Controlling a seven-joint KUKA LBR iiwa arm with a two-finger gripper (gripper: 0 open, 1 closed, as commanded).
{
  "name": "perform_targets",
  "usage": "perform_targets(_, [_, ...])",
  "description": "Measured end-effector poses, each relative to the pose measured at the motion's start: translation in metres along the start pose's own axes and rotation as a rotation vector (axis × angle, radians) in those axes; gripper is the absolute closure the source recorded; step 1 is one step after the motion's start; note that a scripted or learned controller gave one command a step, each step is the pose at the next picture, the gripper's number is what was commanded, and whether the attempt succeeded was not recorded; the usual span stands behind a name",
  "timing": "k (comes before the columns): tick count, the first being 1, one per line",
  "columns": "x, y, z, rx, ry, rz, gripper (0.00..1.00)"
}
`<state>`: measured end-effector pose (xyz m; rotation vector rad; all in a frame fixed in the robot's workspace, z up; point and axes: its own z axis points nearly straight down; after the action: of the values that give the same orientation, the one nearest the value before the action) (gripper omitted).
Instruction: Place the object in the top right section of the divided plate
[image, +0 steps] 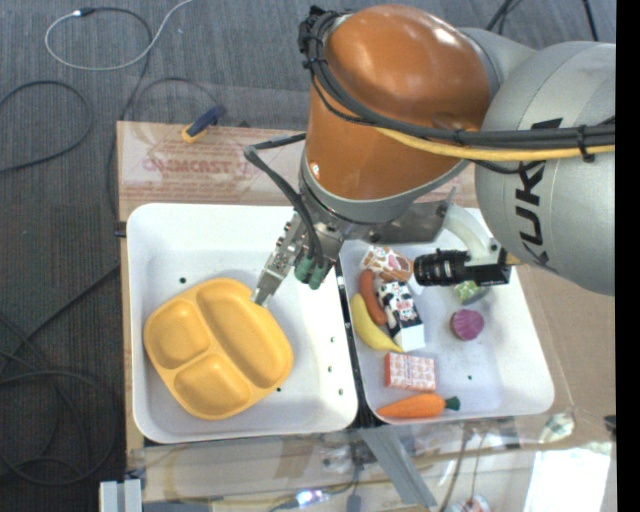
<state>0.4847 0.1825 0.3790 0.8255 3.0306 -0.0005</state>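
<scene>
While the grey arm (540, 150) with its orange band (400, 100) reaches in from the right, the gripper (268, 288) hangs low over the left bin (170, 240), slanting down and to the left. Its tip sits at the upper right rim of the yellow plate (220, 350), touching or just above it; can't tell which. Can't tell either whether the gripper is open or closed, or whether it grips anything.

The plate lies flat in the lower left part of the left bin, turned at an angle, with three sections. The big section (248, 338) on the plate's right side is the one nearest the gripper.

Toy foods are all in the right bin (520, 390), apart from the plate, and which one the task means can't be told. A banana (370, 325) lies by the bin's left wall, with a sausage (372, 295) just beside it. A black-and-white carton (403, 308) touches the banana on its right. A pink block (411, 371) lies below that, and a carrot (410, 406) is at the bottom edge. A purple piece (466, 324) and a green piece (468, 292) sit further right, near each other. A pastry (385, 263) is up top, partly under the arm.

Cardboard (190, 170) lies behind the bins, and a cable (95, 40) loops on the grey carpet.
</scene>
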Motion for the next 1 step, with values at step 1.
perform_targets(1, [0.0095,0.0127,0.1468,0.002,0.004,0.026,1.0])
